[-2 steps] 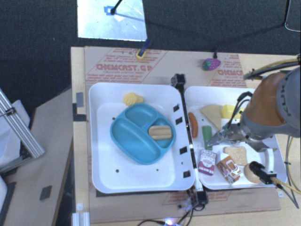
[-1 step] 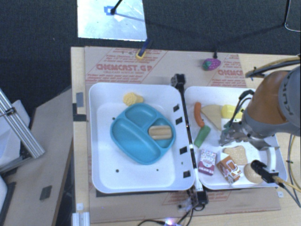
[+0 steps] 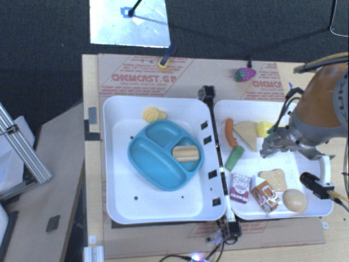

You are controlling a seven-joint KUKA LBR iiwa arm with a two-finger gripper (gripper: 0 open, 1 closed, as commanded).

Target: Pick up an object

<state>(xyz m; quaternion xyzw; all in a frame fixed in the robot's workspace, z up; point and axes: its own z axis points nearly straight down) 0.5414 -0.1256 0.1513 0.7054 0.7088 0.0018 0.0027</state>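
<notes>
The arm [image 3: 324,105] is big, grey and orange, and it reaches in from the right over the right bin [image 3: 322,209]. The left bin [image 3: 117,201] sits just beside it and has a blue plate [image 3: 150,160] in it. A tan roll [image 3: 186,153] lies on the plate, and a small yellow toy [image 3: 154,114] lies near the plate's top edge.

The gripper [image 3: 271,148] hangs low in the middle of the right bin. It is dark and blurry, so I cannot tell how it is set, and I see nothing in it.

Many toys lie around it. A tan wedge [image 3: 246,134] is just to its left, with a yellow block [image 3: 265,128] just above the gripper. A red hot dog [image 3: 230,132] lies farther left, long from top to bottom. A green stick [image 3: 234,158] lies below the hot dog, tilted. A slice of toast [image 3: 274,179] lies just below the gripper, maybe the closest flat thing. A pink box [image 3: 240,188], an orange box [image 3: 265,196] and an egg [image 3: 295,200] sit along the near edge.

I think the wedge or the yellow block is the best pick, as both are close by. The gripper would only need a small move up and left.
</notes>
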